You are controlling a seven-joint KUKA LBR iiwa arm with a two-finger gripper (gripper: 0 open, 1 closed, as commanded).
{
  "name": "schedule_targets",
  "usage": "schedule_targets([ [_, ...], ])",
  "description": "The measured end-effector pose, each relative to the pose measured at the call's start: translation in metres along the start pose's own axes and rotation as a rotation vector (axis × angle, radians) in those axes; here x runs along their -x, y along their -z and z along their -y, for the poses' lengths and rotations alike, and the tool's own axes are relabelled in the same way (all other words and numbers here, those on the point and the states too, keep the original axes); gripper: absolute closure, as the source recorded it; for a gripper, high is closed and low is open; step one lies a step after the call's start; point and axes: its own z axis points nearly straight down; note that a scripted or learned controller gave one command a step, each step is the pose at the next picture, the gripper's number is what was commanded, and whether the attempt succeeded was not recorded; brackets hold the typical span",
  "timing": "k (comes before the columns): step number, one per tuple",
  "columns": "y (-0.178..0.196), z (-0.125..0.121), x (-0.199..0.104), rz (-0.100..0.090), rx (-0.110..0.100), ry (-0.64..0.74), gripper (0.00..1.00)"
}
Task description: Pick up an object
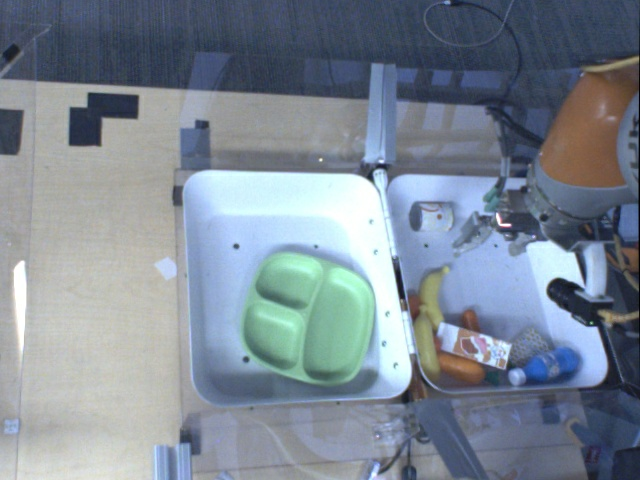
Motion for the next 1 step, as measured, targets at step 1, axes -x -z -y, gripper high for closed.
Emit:
schedule_targets([
  [1, 0.0089, -0.0012, -0.0011, 0.000, 0.000, 0.004, 1.00],
])
